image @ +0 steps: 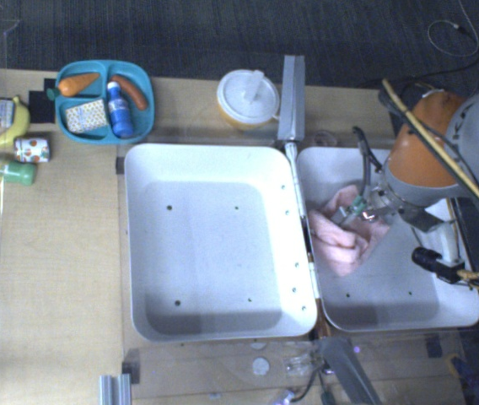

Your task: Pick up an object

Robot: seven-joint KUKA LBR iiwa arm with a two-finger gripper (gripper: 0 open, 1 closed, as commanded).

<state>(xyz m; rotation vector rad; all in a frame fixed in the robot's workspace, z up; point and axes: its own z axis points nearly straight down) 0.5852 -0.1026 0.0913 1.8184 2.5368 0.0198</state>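
A crumpled pink cloth (341, 234) lies in the right bin (408, 306), close to its left wall. My gripper (363, 210) is down at the cloth's upper right part, touching it. The grey arm with its orange band (421, 154) comes in from the right above that bin. The wrist hides the fingertips where they meet the cloth.
The left bin (214, 243) stands beside the right one, with a metal divider rail (290, 99) behind them. At the back left sit a blue tray of toy food (104, 99), a white lidded cup (249, 98), a banana, a can and a green bottle (3, 170).
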